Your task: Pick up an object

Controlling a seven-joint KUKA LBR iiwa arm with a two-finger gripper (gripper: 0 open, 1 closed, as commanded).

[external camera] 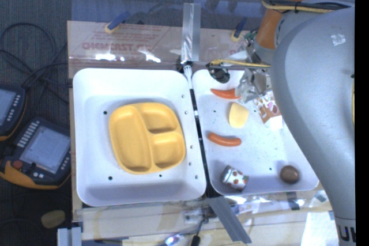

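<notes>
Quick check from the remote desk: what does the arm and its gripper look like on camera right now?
The arm is a bulky, smooth, rounded grey shell with a small white mark near its top. Above the wrist sits an orange band, with black and yellow cables looped over it. The gripper is a small metallic silver-grey assembly with dark parts, too cluttered to make out in detail.

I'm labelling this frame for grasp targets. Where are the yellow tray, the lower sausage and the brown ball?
yellow tray (147, 136), camera view, on the ridge between its compartments.
lower sausage (224, 139), camera view, on the middle of its length.
brown ball (289, 174), camera view, on its top centre.
</notes>
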